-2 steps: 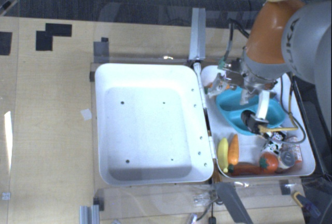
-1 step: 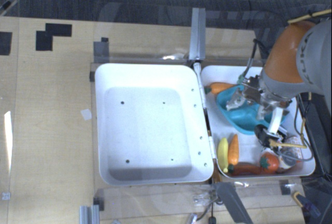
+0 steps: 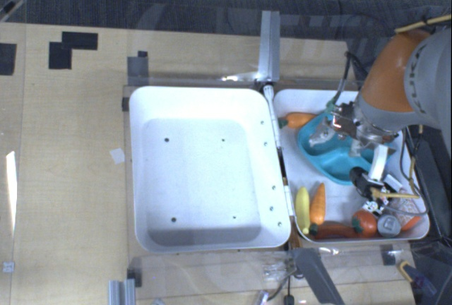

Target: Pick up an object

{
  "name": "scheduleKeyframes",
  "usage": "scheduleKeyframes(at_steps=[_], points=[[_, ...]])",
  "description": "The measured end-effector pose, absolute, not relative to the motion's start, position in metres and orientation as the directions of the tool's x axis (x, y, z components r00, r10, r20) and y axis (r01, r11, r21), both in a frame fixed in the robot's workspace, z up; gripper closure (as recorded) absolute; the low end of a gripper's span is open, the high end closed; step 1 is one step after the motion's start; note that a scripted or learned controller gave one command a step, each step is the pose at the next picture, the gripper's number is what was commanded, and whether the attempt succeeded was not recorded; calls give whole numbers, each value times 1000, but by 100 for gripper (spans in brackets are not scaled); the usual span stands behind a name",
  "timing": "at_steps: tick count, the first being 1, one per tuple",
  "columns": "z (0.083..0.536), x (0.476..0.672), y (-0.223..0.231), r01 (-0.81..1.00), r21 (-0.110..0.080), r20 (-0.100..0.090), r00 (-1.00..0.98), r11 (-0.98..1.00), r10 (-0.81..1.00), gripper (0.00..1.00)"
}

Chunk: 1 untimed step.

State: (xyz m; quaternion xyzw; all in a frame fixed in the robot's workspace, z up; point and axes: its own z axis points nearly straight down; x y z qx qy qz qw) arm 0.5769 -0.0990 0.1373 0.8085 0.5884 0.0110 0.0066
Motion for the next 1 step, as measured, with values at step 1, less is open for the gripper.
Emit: scheduleKeyframes(at_steps=[1], points=[[130, 591, -101, 947, 33, 9, 320, -320, 947, 0]])
